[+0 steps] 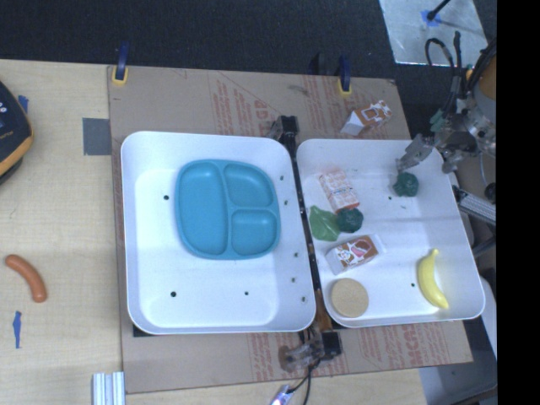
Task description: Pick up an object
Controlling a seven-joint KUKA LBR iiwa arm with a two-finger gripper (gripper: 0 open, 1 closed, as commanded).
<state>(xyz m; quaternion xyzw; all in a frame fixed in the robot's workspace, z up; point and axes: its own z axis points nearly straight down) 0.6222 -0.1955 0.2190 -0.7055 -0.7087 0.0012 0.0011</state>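
Below, a light wooden bench [59, 226] is seen, overlaid by a brown cardboard sheet [211, 99] printed in red and clamped at its far edge by two blue-and-yellow clips [121, 62]. Beyond the bench's far edge, dark carpet [211, 15] is visible, with a pale taped patch [430, 19] toward the far right corner of the room.

Left bin [152, 306]: white, shallow, holding a blue three-compartment plate [226, 208] set slightly toward its far side.

Right bin [456, 226]: white, touching the left bin along a shared edge. Contents are listed as follows:
- dark green lump [407, 184], near the far right corner, just beside the gripper
- red-and-white packet [337, 190], near the far left corner
- light green piece [323, 224] and dark green ball [350, 220], touching each other, at the left edge
- red-and-white carton [353, 253], lying flat, toward the near left
- round tan biscuit [348, 297], at the near left corner
- yellow banana [433, 280], by the near right corner

Outside the bins: a small orange-and-white carton [367, 117] on the cardboard beyond the right bin's far edge; a sausage [27, 277] on the bench's left side; a black and yellow device [12, 129] at the bench's left edge; a grey tape square [96, 136] near the left bin.

Gripper [430, 152]: positioned over the right bin's far right corner; its fingers are seen spread apart, with nothing between them
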